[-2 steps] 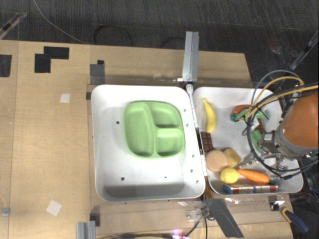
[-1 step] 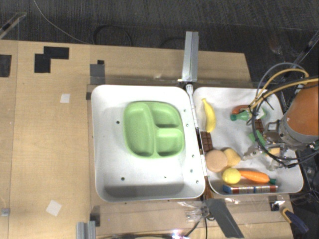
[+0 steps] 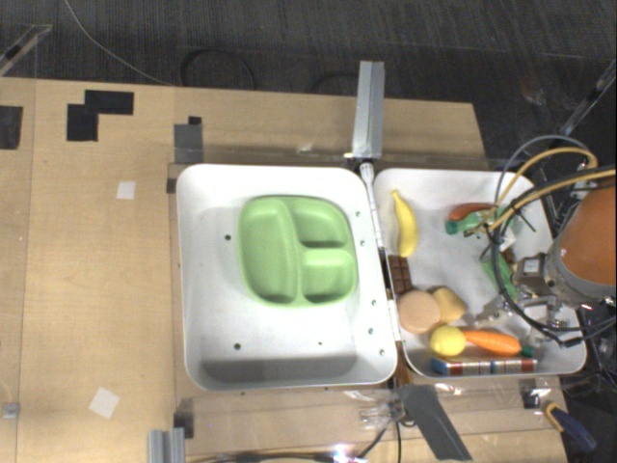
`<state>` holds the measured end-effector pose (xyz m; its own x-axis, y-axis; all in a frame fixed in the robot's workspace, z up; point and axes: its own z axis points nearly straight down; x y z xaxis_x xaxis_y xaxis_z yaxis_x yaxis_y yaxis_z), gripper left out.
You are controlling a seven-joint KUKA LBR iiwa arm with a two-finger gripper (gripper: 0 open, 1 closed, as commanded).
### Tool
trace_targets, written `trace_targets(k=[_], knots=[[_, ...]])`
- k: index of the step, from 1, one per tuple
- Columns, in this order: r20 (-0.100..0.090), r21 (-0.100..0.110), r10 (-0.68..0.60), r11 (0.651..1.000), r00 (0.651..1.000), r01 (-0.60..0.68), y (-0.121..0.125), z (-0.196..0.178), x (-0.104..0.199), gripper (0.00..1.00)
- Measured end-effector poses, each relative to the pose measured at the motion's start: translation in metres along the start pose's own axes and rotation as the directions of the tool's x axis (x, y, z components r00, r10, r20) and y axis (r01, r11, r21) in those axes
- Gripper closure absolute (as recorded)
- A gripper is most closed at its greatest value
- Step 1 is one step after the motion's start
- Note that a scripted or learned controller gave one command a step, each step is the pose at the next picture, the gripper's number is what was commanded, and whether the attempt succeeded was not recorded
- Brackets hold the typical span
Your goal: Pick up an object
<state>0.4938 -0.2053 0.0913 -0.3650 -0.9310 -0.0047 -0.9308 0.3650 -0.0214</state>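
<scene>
Pincer [image 3: 516,292] hovers at three o'clock in the right bin [image 3: 434,183]; its opening cannot be told behind cables. Carrot [image 3: 492,340] lies at its seven o'clock, touching lemon [image 3: 447,340]; banana [image 3: 405,224] at ten.

You see a pale green tray [image 3: 294,250] in a white bin [image 3: 207,355]. Beside it lie a yellow banana [image 3: 405,223], an orange carrot [image 3: 493,340] and a yellow lemon [image 3: 447,340].

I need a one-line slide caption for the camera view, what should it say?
Green divided tray in left bin; banana, carrot and other food in right bin; arm at right.
</scene>
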Motion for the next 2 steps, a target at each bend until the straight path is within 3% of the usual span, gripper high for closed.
trace_targets(k=[2], knots=[[-0.005,0.002,-0.044,0.999,0.999,0.044,0.0059,-0.0007,-0.0138,0.00]])
